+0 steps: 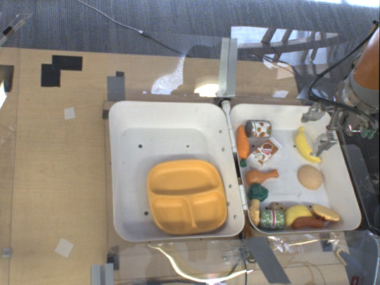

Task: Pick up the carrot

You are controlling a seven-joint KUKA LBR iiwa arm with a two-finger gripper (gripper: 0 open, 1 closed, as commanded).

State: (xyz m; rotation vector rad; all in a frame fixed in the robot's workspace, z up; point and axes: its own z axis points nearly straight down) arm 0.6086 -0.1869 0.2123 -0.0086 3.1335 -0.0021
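One fixed overhead camera, slanted downward, both white bins point(178, 117) framed, arm point(365, 76) entering right

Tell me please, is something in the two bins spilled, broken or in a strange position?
Nothing looks spilled or broken. The toy food lies loosely in the right bin, and the carrot rests along its left wall beside a small can. The yellow divided tray sits slightly turned in the left bin. The gripper is above the banana.

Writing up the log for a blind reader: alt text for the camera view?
The carrot lies along the left wall of the right bin among other toy foods, while the gripper sits at that bin's upper right, beside a banana and apart from the carrot. The left bin holds a yellow tray.
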